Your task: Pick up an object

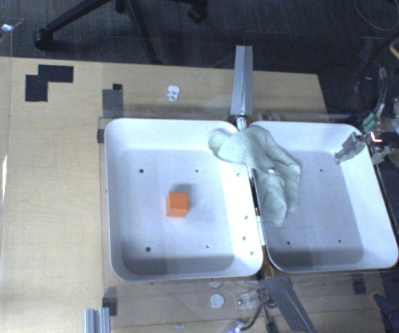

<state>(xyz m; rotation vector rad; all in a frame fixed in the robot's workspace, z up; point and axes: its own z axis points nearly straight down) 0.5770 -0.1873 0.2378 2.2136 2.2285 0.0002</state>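
An orange cube (177,204) sits on the floor of the left bin (126,255), a little left of its middle. A pale grey-green cloth (265,168) lies crumpled over the divider between the two bins, most of it inside the right bin (379,248). My gripper (348,149) hangs at the upper right corner of the right bin, near its right wall, well apart from the cloth and far from the cube. Nothing shows in its grasp.
A grey metal post (242,82) stands upright behind the bins at the divider. The wooden bench (39,200) spreads to the left, with black tape marks (46,80) at its back. Chair legs (126,2) stand on the dark floor beyond.
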